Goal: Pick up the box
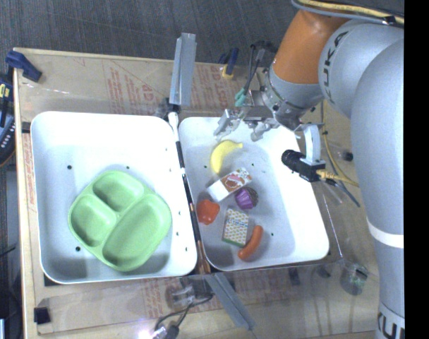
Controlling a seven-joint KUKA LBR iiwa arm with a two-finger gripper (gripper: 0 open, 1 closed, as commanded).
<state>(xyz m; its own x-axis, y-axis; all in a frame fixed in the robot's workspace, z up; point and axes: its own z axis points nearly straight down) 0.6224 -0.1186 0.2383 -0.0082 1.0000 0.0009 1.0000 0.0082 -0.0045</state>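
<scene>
Nearest you in the right bin lie a sausage and a patterned packet, with a red tomato and a purple piece just behind. The box you want lies tilted mid-bin, just beside the yellow banana. Beyond it the gripper hangs over the far rim, fingers spread, nothing between them. The left bin holds a green divided plate.

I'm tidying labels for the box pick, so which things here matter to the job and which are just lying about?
Job: box; gripper above the right bin.

Lying about: banana, purple toy, red toy, patterned packet, sausage, green divided plate in left bin.
</scene>
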